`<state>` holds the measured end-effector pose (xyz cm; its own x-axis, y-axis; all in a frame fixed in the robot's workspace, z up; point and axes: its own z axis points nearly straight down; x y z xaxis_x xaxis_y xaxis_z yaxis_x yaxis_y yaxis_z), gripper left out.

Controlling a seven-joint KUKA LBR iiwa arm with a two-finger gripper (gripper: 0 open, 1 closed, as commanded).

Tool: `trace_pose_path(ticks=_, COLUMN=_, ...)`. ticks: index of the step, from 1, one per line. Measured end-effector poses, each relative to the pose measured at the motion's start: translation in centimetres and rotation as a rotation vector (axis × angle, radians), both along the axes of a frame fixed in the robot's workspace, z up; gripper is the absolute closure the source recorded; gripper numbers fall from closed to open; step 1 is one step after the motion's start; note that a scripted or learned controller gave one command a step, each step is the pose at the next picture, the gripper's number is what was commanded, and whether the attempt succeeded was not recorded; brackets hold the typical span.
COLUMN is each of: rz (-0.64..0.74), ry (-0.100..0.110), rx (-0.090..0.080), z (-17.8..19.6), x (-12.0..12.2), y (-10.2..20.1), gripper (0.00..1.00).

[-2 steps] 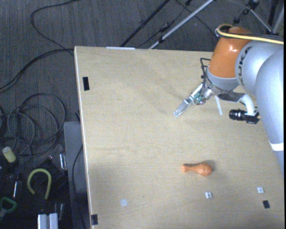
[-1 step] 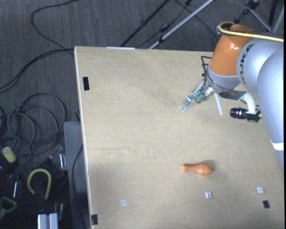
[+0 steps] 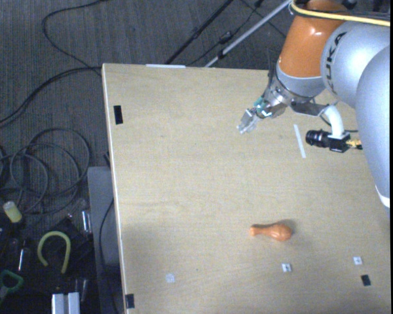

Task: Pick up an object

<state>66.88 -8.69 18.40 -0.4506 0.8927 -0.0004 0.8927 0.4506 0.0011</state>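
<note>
The gourd (image 3: 272, 231), an orange pear-shaped piece, lies on the board (image 3: 183, 175) well below the gripper (image 3: 247, 123), slightly right of it. Its long axis runs left-right, neck pointing left. The fingers hold nothing; their spread is too blurred to tell.

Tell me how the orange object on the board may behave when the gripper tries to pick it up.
The orange object has a round bulb and a thin neck, so it may roll or pivot if nudged. It looks small, so probably light. Its smooth rounded sides could slip between the fingers; the narrow neck seems the easier place for the gripper.
</note>
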Motion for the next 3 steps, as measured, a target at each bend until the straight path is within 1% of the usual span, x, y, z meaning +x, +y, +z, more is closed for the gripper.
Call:
trace_pose_path(ticks=1, rz=-0.340, ry=0.003, rx=-0.002, z=-1.5, x=-0.1, y=-1.7, gripper=1.00)
trace_pose_path(ticks=2, rz=-0.341, ry=0.003, rx=-0.002, z=-1.4, x=-0.1, y=-1.7, gripper=0.00)
trace_pose_path(ticks=3, rz=-0.080, ry=0.001, rx=-0.004, z=-3.7, x=-0.8, y=-12.0, gripper=0.00)
